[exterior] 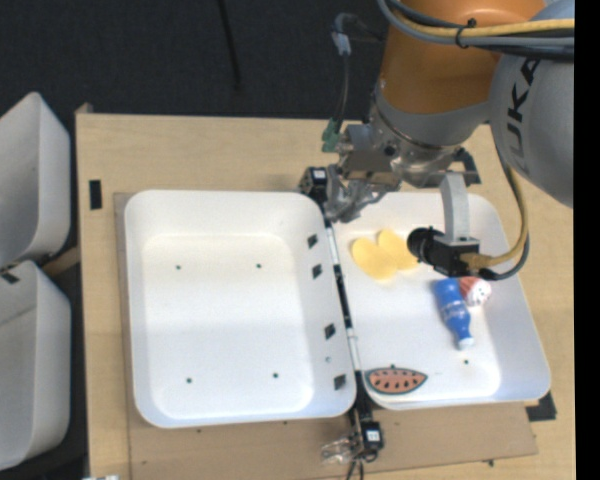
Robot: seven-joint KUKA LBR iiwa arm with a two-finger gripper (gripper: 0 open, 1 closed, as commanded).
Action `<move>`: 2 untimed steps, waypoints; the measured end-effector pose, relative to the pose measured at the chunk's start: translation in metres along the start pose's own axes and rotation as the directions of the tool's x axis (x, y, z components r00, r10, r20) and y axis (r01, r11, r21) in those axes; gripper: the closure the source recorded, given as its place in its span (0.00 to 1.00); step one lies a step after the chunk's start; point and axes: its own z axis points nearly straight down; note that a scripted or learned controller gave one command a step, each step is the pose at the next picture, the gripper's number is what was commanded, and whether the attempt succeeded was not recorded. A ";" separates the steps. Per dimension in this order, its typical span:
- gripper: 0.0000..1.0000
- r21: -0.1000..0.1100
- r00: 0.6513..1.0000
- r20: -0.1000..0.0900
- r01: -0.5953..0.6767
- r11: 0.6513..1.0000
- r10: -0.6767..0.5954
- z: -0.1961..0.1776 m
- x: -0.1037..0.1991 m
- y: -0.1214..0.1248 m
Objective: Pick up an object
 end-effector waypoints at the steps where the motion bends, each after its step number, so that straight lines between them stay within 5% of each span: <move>1: 1.00 -0.009 1.000 0.001 -0.007 1.000 0.007 0.028 -0.033 0.020; 2: 1.00 -0.019 1.000 0.003 -0.009 1.000 0.009 -0.021 -0.100 0.053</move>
